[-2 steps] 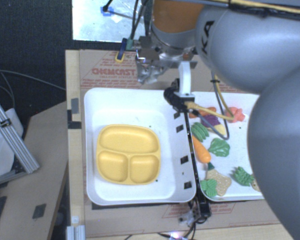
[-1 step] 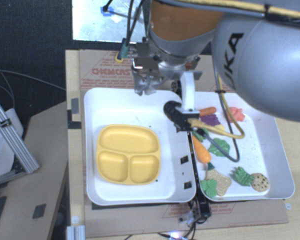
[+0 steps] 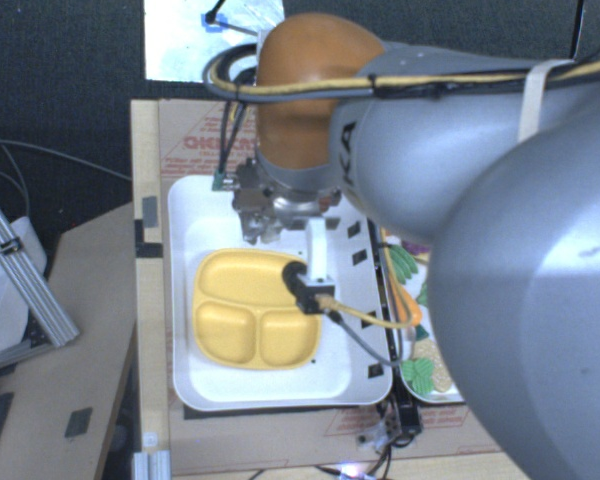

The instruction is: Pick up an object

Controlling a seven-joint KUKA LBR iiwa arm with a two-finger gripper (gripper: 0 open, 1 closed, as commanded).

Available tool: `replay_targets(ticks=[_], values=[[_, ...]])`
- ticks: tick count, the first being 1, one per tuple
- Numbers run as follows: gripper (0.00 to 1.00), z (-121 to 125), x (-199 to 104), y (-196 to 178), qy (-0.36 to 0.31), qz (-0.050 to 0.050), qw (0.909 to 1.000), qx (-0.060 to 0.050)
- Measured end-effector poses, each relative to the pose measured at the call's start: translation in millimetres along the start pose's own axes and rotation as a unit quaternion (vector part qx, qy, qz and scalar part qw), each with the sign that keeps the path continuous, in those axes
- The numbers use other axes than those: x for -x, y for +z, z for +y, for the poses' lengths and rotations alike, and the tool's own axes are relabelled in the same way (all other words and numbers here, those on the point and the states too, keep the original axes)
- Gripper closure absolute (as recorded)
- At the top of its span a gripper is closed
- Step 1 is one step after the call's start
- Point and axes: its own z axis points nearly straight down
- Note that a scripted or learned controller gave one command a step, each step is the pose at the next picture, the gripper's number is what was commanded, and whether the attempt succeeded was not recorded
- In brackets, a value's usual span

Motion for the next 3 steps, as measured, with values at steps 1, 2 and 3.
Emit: replay_targets(ticks=[1, 2, 3], values=[[1.00, 42.4, -10.0, 48.9, -0.002, 0.003, 1.0000, 0.007], [1.00, -9.9, 50.3, 152.1, 0.002, 0.001, 1.0000, 0.000], [1.00, -56.2, 42.1, 161.1, 0.002, 0.003, 0.9998, 0.020]])
